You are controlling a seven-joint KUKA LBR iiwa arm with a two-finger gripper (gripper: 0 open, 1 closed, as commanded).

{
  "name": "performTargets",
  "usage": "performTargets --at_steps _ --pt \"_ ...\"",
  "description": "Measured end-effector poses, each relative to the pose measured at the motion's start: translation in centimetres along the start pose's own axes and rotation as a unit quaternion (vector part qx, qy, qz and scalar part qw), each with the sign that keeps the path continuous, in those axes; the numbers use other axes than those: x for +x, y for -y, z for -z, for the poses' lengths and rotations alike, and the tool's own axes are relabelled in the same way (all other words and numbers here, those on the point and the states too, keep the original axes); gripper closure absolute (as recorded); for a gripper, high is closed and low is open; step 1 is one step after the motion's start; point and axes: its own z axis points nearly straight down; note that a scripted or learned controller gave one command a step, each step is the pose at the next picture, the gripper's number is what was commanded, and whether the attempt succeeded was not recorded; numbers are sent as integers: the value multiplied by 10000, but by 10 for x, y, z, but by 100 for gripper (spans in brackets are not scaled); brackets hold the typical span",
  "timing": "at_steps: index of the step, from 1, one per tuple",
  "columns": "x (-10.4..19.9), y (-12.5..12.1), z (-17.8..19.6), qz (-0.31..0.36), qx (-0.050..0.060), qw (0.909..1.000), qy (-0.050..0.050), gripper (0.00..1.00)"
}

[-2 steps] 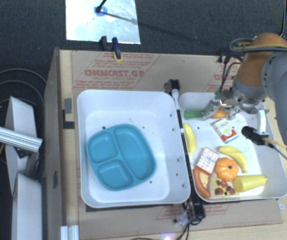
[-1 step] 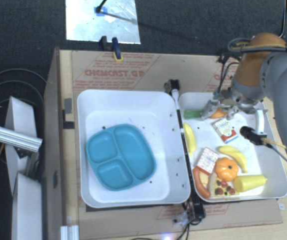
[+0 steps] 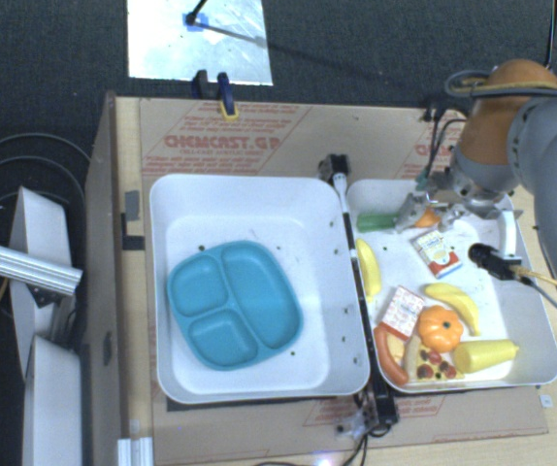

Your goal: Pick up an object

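Over right bin [image 3: 540, 352]: claw [image 3: 432, 210] low at far end.
Claw state cannot be told; orange piece [image 3: 428, 218] just beside it, green stick [image 3: 376, 221] near.

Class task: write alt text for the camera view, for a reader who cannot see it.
A grey robot arm lowers its claw into the right bin, which holds toy food including a banana and small pumpkin. The left bin holds a blue divided tray.
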Motion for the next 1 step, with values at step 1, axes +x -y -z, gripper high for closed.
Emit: performTargets --at_steps 1 --pt "92 40 120 70 -164 9998 -6 100"
